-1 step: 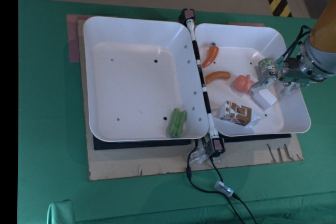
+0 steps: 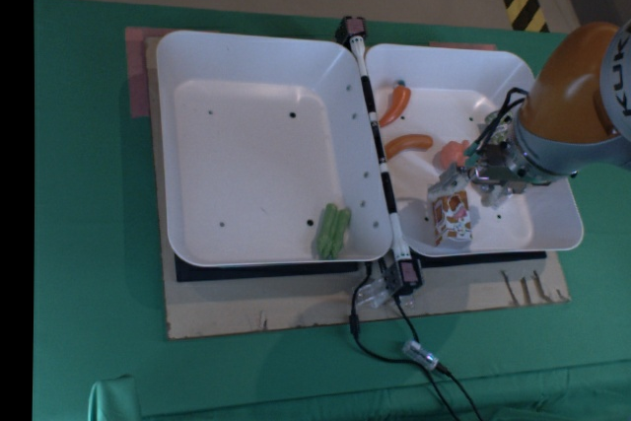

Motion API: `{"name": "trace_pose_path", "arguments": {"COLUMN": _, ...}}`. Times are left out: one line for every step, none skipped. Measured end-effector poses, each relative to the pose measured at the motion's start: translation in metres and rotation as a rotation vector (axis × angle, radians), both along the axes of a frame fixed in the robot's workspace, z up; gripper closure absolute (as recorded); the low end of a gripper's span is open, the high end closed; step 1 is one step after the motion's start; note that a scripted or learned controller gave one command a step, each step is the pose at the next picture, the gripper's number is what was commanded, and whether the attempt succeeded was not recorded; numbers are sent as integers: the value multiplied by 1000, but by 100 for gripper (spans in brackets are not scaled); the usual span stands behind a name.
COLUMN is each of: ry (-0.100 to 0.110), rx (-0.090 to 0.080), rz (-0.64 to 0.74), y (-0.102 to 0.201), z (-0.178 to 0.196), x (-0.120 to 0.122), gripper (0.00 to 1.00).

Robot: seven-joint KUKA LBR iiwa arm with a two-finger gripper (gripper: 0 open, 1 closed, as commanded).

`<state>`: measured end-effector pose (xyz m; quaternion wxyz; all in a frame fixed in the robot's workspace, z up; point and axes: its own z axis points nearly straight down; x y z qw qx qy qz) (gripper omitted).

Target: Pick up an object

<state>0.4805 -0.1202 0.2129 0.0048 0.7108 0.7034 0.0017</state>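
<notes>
Gripper (image 2: 455, 184) hovered in the right bin (image 2: 552, 230), just above a small printed carton (image 2: 453, 218); jaw state could not be determined.

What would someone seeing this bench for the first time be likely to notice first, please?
Probably the arm's orange band at the right edge, with its claw low over the right bin, just above a small printed carton. Next, the bright orange carrot and sausage near that bin's left side, and the green pods alone in the left bin's near right corner.
</notes>
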Motion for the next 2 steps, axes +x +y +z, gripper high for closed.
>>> {"name": "trace_pose_path", "arguments": {"ry": -8, "rx": -4, "rz": -8, "y": -2, "z": 12, "x": 2, "gripper": 100}}
{"name": "trace_pose_path", "arguments": {"ry": 1, "rx": 0, "rz": 2, "y": 34, "z": 132, "x": 2, "gripper": 100}}
